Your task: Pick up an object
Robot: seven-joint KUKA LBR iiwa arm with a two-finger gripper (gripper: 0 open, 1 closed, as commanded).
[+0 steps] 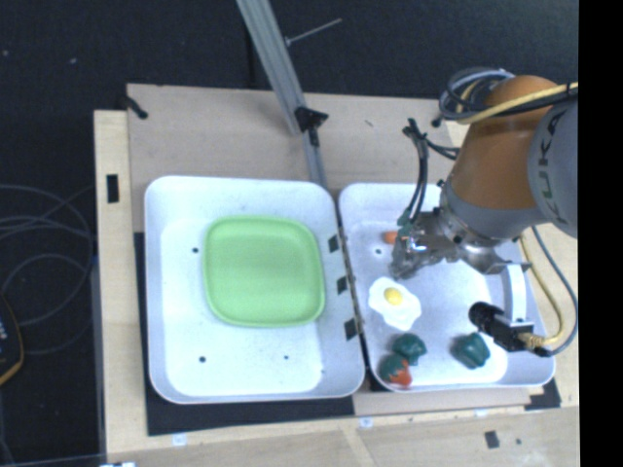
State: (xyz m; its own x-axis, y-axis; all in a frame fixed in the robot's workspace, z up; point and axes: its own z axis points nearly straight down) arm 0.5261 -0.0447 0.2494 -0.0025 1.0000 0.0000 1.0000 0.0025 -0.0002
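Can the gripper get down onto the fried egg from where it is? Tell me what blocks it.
Probably yes. The gripper hangs in the right bin just above the fried egg, which lies flat with nothing on it; the green pieces sit apart, nearer the front.

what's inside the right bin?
Right bin holds a fried egg toy, two dark green pieces, a red piece and something small and orange. The arm covers the bin's upper right.

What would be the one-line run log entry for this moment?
arm: over right bin | claw: low, beside fried egg toy | green plate: left bin | pick: not yet
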